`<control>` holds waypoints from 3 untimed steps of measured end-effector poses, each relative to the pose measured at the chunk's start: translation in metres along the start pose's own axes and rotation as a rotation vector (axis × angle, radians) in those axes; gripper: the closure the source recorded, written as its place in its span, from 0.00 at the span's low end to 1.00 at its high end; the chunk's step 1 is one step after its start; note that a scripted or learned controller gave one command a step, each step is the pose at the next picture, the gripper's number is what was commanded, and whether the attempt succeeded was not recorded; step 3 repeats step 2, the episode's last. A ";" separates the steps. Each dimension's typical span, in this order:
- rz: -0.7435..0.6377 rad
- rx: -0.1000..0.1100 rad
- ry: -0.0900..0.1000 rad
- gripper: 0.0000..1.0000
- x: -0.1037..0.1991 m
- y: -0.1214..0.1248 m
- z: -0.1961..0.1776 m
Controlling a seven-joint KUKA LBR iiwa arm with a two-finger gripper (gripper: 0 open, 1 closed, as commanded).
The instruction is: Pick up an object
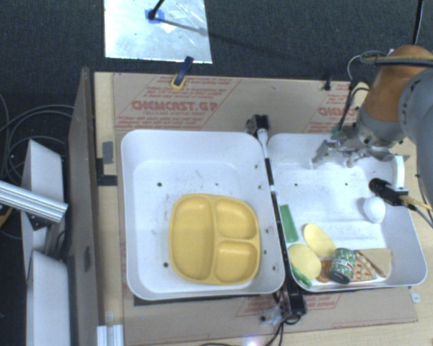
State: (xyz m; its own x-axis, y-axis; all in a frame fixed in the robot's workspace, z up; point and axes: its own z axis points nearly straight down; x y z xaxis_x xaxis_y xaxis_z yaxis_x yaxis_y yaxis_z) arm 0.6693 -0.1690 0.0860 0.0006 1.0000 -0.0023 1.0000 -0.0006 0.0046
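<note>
My gripper (337,156) hangs over the far part of the right bin (325,193), open, with nothing between its fingers. The objects lie along that bin's near side. A white egg-shaped ball (374,209) rests toward the right wall. Two yellow rounded pieces (319,238) (304,261) sit near the left wall, with a green strip (289,222) beside them. A green can (341,265) lies on its side next to a pizza slice (366,266). All of them are well in front of the gripper, apart from it.
The left bin (151,164) holds a yellow divided plate (214,237). A black divider rail (271,186) runs between the two bins. Cardboard (224,103) lies under the bins, and cables and white boxes (40,193) stand at the far left.
</note>
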 end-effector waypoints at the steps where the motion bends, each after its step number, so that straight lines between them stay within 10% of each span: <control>1: -0.005 0.002 0.001 0.00 0.011 0.000 0.001; 3: -0.005 0.002 0.001 0.00 0.015 0.000 0.001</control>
